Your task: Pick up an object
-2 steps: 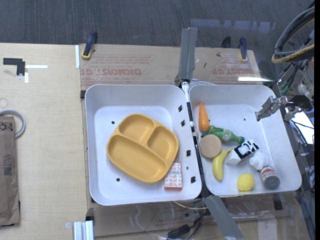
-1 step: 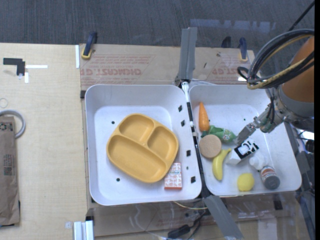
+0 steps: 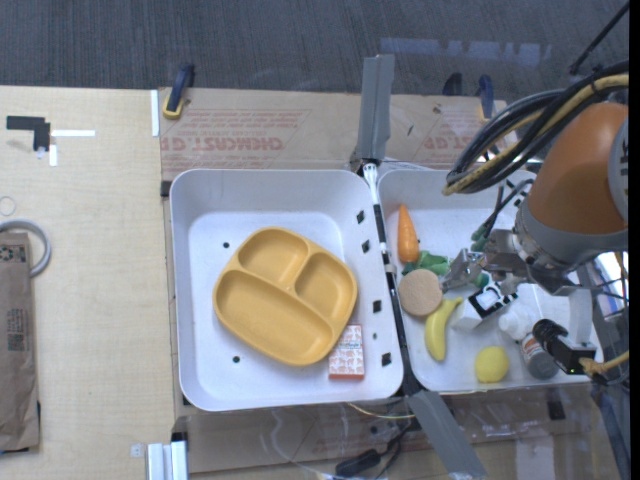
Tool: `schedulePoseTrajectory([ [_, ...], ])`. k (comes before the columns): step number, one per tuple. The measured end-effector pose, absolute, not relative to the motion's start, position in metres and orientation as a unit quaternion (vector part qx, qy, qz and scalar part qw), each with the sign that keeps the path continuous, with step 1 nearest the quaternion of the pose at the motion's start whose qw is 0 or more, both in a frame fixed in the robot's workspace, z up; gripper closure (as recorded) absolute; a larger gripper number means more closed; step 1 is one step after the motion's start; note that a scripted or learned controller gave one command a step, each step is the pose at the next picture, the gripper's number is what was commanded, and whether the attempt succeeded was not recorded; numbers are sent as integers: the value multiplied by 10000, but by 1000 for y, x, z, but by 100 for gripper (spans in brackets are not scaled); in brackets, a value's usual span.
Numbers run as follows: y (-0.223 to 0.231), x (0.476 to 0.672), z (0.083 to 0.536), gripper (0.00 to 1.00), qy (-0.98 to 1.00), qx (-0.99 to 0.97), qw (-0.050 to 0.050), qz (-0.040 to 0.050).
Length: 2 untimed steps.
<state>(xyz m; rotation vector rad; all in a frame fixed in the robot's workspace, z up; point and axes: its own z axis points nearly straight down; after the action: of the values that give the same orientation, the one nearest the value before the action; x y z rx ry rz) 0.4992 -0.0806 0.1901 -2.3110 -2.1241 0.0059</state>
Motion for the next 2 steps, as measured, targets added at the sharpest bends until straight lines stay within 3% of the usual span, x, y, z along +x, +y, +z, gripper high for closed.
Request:
schedulePoseTrajectory([
  [1, -94, 500, 191, 0, -6695, -7428, 7, 13],
  [2, -83, 477, 190, 0, -7276, -6860, 14, 17],
])
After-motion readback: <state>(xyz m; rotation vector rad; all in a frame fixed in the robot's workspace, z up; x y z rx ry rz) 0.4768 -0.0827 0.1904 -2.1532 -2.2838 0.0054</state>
